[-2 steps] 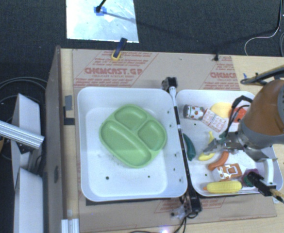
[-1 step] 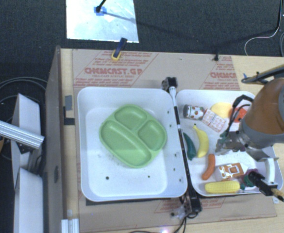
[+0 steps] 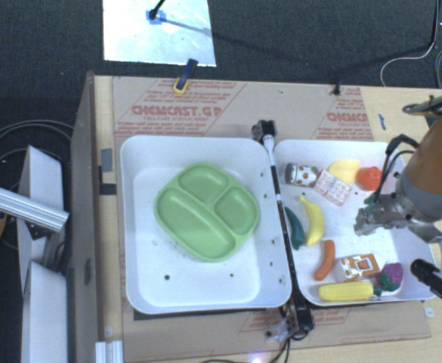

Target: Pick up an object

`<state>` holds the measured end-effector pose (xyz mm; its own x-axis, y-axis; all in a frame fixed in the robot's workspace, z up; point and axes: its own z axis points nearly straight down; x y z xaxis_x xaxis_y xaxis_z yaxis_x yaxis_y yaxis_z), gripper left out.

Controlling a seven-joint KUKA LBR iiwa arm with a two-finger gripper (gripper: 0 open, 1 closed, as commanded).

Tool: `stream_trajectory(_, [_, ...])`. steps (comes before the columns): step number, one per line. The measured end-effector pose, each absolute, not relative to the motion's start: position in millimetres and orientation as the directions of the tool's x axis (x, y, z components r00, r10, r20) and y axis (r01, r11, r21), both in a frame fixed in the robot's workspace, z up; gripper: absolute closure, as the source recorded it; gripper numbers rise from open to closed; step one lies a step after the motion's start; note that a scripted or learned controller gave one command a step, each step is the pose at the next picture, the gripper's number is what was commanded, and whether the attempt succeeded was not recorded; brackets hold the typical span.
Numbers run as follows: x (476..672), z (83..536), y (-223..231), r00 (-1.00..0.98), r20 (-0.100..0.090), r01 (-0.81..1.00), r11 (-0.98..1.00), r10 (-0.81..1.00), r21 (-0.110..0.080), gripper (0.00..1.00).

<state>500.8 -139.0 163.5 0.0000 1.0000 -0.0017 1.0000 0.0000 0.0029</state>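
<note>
We see the claw [image 3: 373, 219] poised low over the right bin [image 3: 413, 297], near scattered toy food [image 3: 312, 219], presumably choosing a target; we cannot tell its grip state.

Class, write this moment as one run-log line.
task: pick up an object | gripper: low in right bin, nothing seen held | nearest: tomato | left bin: green plate

i am being watched by one fixed camera above the bench [image 3: 205, 100], looking down at a slant and taking in both white bins [image 3: 141, 278] from fairly far; my arm [image 3: 436, 165] is reaching in from its right.
</note>
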Motion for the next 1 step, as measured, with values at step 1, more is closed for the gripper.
stream_trajectory(1, [500.4, 160.4, -137.9, -0.001, 0.000, 1.000, 0.001, 1.000, -0.001, 0.00])
